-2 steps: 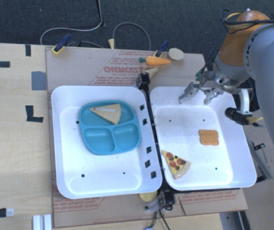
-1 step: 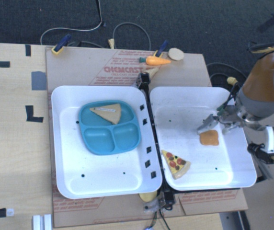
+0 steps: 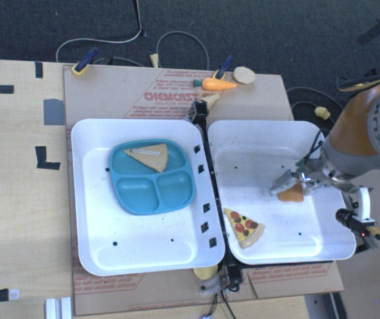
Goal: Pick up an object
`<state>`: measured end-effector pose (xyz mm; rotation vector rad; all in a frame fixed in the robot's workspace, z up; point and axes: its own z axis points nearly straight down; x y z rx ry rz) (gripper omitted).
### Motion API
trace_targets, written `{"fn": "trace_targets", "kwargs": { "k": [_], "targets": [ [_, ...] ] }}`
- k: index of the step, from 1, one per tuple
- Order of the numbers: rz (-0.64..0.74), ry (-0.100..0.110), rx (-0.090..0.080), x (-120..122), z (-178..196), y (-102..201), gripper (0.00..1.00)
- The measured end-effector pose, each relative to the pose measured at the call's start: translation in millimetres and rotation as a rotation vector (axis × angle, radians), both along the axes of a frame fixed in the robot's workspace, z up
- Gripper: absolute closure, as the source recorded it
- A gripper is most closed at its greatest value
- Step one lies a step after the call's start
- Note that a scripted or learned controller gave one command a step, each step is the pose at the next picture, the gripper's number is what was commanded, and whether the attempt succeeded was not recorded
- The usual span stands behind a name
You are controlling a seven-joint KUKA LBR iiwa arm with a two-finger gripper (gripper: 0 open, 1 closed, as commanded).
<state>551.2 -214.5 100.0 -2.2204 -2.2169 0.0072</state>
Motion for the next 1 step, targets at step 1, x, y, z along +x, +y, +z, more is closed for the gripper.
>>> {"fn": "trace_targets", "kwargs": {
  "k": [1],
  "targets": [
    [0.005, -0.014, -0.008, 36.7, -11.7, 46.0, 0.00]
  ]
}}
